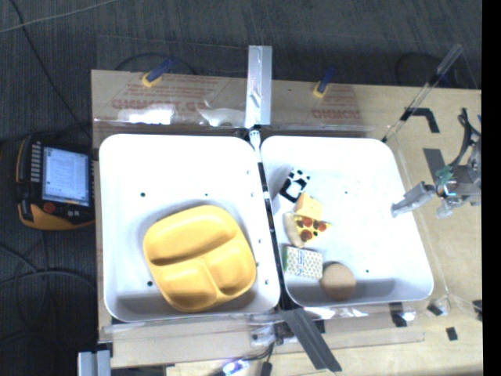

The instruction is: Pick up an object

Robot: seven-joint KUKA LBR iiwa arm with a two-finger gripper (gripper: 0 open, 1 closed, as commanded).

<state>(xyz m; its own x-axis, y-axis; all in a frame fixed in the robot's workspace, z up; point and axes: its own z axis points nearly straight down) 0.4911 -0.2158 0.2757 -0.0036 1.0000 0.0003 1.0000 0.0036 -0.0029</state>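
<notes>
The gripper [410,199] shows as a grey tip slanting down-left over the right bin's [368,151] right rim; whether it is apart or together I cannot tell. It is well apart from the objects along that bin's left wall: a black-and-white piece [296,182], a yellow pizza-slice toy [307,218], a green patterned box [301,262] and a brown ball [338,279]. The left bin [125,163] holds a yellow divided tray [200,255]

yellow tray [200,255] | white bins [125,163] | black-white block [295,183] | tan ball [338,279]

One fixed camera looks down slantwise on both bins [117,210]
</notes>
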